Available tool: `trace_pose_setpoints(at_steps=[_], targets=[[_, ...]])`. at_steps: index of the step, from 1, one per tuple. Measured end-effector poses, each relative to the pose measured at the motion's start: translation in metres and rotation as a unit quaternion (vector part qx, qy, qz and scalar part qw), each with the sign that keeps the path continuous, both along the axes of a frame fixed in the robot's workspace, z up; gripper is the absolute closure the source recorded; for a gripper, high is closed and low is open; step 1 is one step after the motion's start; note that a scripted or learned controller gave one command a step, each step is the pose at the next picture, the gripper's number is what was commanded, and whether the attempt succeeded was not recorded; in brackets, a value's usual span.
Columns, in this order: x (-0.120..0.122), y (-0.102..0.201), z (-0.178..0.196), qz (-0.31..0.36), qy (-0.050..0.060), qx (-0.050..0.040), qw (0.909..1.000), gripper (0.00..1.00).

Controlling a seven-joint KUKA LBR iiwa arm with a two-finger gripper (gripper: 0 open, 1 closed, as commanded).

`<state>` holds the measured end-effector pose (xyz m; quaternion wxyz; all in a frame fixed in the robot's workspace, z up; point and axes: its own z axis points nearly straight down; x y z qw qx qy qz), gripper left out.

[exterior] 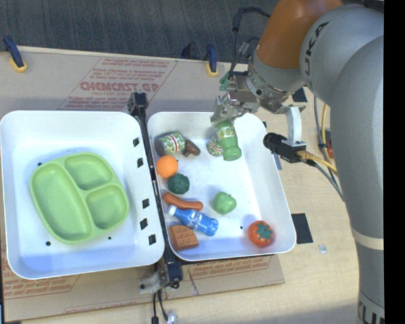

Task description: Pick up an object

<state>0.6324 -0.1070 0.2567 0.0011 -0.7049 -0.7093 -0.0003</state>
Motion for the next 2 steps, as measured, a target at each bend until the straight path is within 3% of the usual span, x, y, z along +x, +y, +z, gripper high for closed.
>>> trace_pose_setpoints(at_steps=[1,2], targets=[[0.024,0.007,0.022,0.0,0.0,-0.0007,1.0,1.0],[-0.02,0.052,0.029,0.0,0.0,-0.0005,1.0,1.0]])
